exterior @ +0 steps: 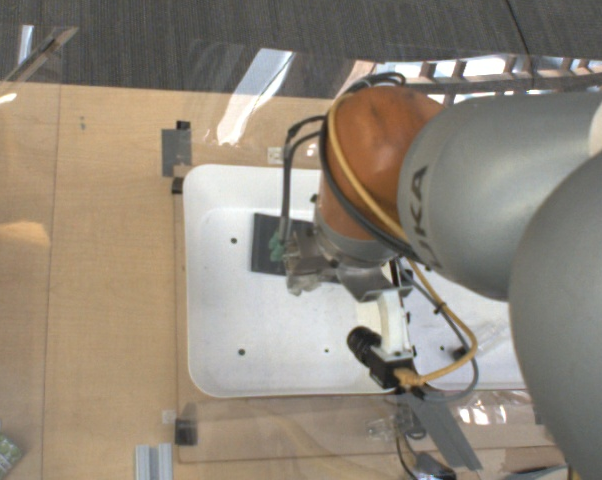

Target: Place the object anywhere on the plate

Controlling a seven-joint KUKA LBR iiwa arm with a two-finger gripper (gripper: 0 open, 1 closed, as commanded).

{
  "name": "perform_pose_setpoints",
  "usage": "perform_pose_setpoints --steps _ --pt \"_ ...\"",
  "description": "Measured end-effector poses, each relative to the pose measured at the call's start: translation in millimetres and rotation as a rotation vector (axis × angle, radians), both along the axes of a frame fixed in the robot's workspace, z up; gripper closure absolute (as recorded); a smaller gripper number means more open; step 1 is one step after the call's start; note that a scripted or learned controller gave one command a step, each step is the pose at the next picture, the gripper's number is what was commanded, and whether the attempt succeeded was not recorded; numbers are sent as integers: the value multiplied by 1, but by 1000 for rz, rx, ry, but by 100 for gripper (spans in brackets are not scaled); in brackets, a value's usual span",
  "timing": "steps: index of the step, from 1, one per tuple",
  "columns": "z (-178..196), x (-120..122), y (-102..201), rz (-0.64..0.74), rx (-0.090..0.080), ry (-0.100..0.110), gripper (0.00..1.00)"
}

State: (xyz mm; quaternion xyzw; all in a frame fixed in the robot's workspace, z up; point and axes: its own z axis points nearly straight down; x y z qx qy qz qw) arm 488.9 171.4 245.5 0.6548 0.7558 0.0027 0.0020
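Looking down on the bench, we see the grey arm with its orange wrist band (381, 158) reaching in from the right and covering much of the shallow white plastic bin (216, 328), with the gripper (303, 268) low over the bin's far left part. Just left of it lies a flat dark grey square plate (264, 236), and a small green object (276, 244) sits at the plate's right edge, touching or overlapping the gripper's metal end. We cannot tell how the gripper is set, nor whether the green object is carried or merely lies beneath it, because the wrist hides that spot. The risk, as we judge it, is a release too near the plate's right edge: the object could tip off onto the white bin floor. A lift with no real hold would leave it behind, and a low sideways move could push the thin plate across the smooth bin.
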Motion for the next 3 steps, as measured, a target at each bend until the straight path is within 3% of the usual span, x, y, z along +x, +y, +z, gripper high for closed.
perform_pose_setpoints --steps 1,2,3 --pt "0 0 0 0 0 0 0" --pt "10 1 1 7 0 -3 100" --pt "-81 -2 48 127 -1 6 100"
